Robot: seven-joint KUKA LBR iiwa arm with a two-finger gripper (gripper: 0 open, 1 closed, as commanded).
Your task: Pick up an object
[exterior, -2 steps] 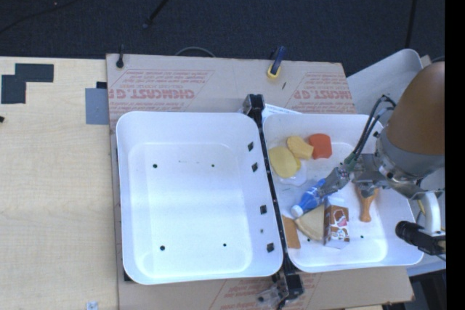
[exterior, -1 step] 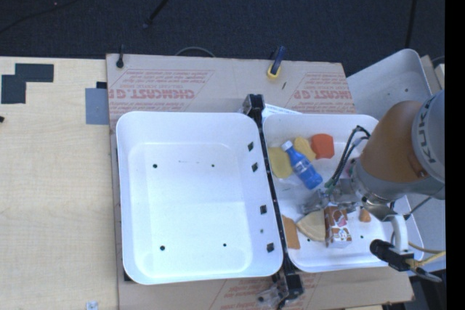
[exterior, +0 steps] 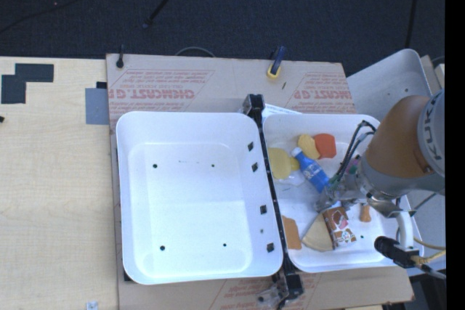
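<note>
Looking down at a slant, the camera view had both white bins side by side on a cardboard sheet [exterior: 218, 87] printed with mirrored red lettering. The left bin [exterior: 134, 156] showed bare white floor with a few dark dots. The right bin [exterior: 287, 120] held all the clutter.

Contents of the right bin: a blue bottle [exterior: 312, 170] with a white cap lay tilted near the middle. A yellow piece [exterior: 306, 145] and an orange-red block [exterior: 325, 144] sat touching each other just behind it. A pale yellow lump [exterior: 280, 163] sat against the divider side, just left of the bottle. Toward the front, a brown printed packet [exterior: 338, 226] lay beside a tan wedge [exterior: 317, 236], and an orange-brown piece [exterior: 291, 233] sat near the divider.

The arm came in from the right, its orange band [exterior: 396, 145] over the right bin's far side. The gripper [exterior: 336, 192] was low in the right bin, between the blue bottle and the brown packet, close to both. Finger spacing: cannot tell, too dark and small. Nothing visibly sat between them, so no grasp could be confirmed.

A yellow-and-blue clamp [exterior: 275, 65] sat on the cardboard's back edge. Black brackets [exterior: 253, 104] joined the bins at the divider.
</note>
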